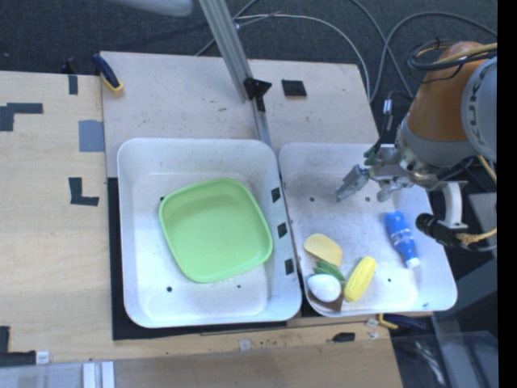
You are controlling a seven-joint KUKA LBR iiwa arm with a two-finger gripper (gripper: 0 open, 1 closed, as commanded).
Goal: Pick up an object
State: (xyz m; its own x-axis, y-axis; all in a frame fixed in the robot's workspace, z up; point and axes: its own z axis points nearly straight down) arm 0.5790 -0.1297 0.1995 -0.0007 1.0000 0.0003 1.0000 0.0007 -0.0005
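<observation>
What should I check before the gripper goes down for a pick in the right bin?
1. Gripper above the right bin, holding nothing: ok.
2. Gripper open: ok, fingers look spread.
3. Blue tube lies alone, apart from other items: ok.
4. Corn cob, yellow piece and white egg crowd together at the near edge: not ok for a clean grasp.
5. Gripper lined up over a target: not ok, bare floor beneath it.
6. Green plate in the left bin, out of the way: ok.

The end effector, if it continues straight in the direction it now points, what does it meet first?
Probably the bare floor of the right bin, under the end effector; height above it is unclear.
</observation>
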